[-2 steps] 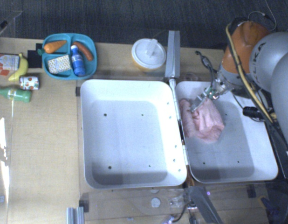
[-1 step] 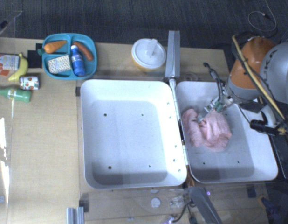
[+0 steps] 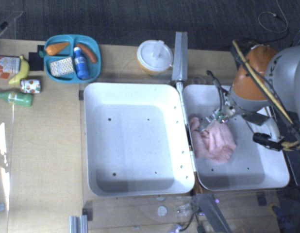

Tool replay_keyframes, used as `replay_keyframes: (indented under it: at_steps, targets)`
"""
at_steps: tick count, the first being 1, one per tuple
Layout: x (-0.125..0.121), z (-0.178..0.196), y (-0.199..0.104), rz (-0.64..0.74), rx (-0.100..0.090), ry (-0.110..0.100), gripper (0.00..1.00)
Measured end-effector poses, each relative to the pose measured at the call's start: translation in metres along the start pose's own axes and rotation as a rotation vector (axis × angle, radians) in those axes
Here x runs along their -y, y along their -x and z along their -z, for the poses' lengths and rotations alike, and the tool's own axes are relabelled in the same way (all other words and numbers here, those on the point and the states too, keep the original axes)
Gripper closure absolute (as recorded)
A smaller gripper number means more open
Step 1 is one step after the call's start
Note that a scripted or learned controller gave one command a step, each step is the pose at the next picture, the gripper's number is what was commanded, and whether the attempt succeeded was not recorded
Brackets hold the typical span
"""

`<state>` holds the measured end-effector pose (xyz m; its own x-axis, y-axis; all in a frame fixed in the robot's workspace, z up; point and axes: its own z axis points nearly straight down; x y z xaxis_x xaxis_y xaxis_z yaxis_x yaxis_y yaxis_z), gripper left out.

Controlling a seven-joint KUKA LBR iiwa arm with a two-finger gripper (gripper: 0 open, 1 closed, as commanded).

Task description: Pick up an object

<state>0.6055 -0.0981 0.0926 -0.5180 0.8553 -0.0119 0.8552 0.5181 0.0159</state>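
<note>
A crumpled pink cloth point(image 3: 214, 141) lies in the right white bin point(image 3: 247, 176), against its left wall. My gripper point(image 3: 216, 119) is down inside that bin, at the cloth's upper edge and touching or almost touching it. The grey arm with its orange band point(image 3: 252, 79) reaches in from the right above the bin's far side. Whether any cloth is caught in the gripper cannot be made out.
The left white bin point(image 3: 135, 135) sits beside it, with a metal divider point(image 3: 179, 57) at the back between them. A white lidded cup point(image 3: 155, 56), a blue tray of toy food point(image 3: 72, 58) and small toys point(image 3: 16, 81) rest on the bench at the back left. Cables point(image 3: 271, 142) trail over the right bin.
</note>
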Motion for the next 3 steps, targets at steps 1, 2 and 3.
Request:
replay_keyframes:
  at_steps: [1,2,3]
  targets:
    - [-0.003,0.011,-0.001,0.003,-0.002,0.004,1.00]
    - [-0.074,0.141,0.008,-0.096,-0.007,-0.011,1.00]
    - [-0.063,0.105,0.024,0.059,-0.010,-0.013,1.00]
